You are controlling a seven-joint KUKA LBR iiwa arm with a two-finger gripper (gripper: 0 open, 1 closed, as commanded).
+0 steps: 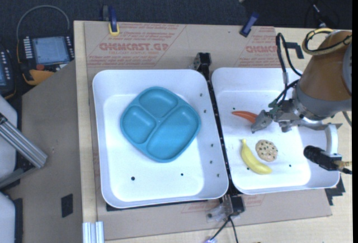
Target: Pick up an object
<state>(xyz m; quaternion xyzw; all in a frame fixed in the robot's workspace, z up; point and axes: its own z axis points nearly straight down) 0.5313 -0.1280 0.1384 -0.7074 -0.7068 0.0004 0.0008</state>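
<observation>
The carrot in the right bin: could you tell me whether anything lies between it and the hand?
Nothing visible does. The hand sits right at the carrot's right end; the banana and cookie lie nearer the camera, apart.

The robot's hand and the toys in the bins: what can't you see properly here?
- Hand, camera view: too small and dark to read its grip.
- Carrot: right end hidden by the hand.
- Arm: cut off by the right edge.
- Banana and cookie: touching or apart, unclear.
</observation>
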